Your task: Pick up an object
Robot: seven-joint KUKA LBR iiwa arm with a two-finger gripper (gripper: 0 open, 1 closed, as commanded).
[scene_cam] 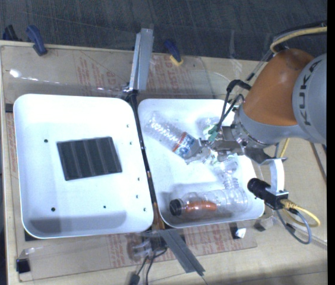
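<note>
The left bin (31, 159) is seen on the left half of the bench (13, 64), and a dark ribbed rectangular pad (89, 158) is found lying flat near its middle. Just beside it, the right bin (173, 177) is placed, the two touching along their inner walls. In the right bin, a clear plastic bottle with a blue and red label (168, 135) is laid at a slant toward the far edge. Along the near edge, a second clear bottle with a dark cap and an orange-red item inside (206, 204) is laid on its side. The gripper (210, 150) is lowered over the middle of the right bin, just beside the labelled bottle's lower end. How far it is open, and whether anything is grasped, cannot be told.
</note>
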